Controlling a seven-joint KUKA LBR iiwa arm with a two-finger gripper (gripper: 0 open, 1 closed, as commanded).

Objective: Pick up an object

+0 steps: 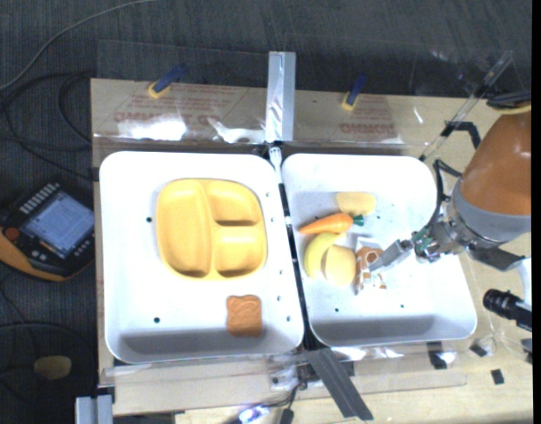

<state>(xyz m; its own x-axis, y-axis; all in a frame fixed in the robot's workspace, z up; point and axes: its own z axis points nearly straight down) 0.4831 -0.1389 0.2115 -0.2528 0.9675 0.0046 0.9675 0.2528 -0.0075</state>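
Note:
The right bin (pixel 430 318) holds a cluster of toy food. An orange carrot (pixel 326 224) lies across its left part, with a yellow piece (pixel 355 203) just behind it. A pale yellow fruit (pixel 328 260) sits in front of the carrot. A small orange-and-white item (pixel 369 265) lies against the fruit's right side. My gripper (pixel 384 258) reaches in from the right, low over the bin floor, its tip right beside that small item. I cannot see anything held in it.
The left bin (pixel 129 325) holds a yellow divided plate (pixel 210 226) and a brown toast-like piece (pixel 245 314) near its front wall. The arm's orange band (pixel 509 166) looms over the right bin's right edge. A handheld device (pixel 49 228) lies left of the bench.

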